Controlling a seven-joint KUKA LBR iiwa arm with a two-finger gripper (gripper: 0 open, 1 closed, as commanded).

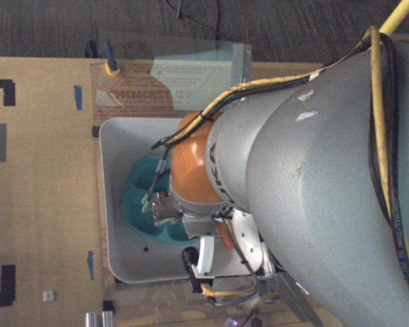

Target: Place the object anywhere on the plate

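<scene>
Overhead slanted view of the desk (pixel 41 203), a pale wooden surface marked with black corner brackets and short blue tape strips. A shallow white bin (pixel 119 251) sits with its left wall near the desk's seam; bare bin floor is visible along the left and lower-left sides, giving open room there, while the right and upper parts are covered by the arm. The grey KUKA arm (pixel 327 182) enters from the right and spans most of the frame, its orange band (pixel 191 169) directly above the bin's middle, with yellow and black cables running along its upper side. A teal plate (pixel 138 206) lies in the bin, its left rim exposed and its right portion hidden under the wrist. The gripper (pixel 153 206) hangs over the plate's inner area; whether it is released or clenched cannot be told. The object to be placed cannot be made out. A clear panel (pixel 184 67) stands beyond the bin's far edge.
</scene>
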